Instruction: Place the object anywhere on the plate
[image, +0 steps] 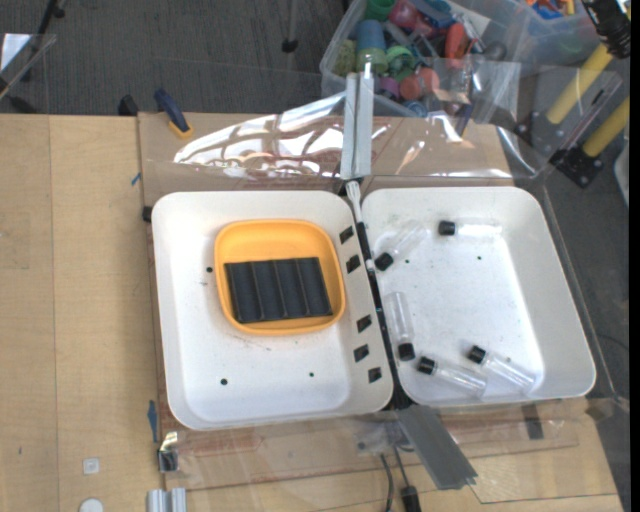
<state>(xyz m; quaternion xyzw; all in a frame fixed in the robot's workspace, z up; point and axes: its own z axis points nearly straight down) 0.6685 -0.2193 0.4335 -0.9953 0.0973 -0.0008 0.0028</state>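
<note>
An orange plate (228, 250) with rounded corners lies in the left bin (260, 390), toward its back half. A black ridged rectangular pad (277, 290) rests flat on the plate and covers most of its floor. Several clear vials with black caps lie scattered in the right bin (560, 300): one near the divider at the back (405, 240), one at the back middle (465, 229), one along the divider (398, 318), and two near the front (452, 375) (506, 370).
A row of small black clips (362, 322) runs along the divider between the bins. An upright metal bar (357, 115) stands behind the divider. A clear tub of coloured toys (430, 45) sits at the back right, with crinkled plastic sheeting (260, 150) behind the left bin.
</note>
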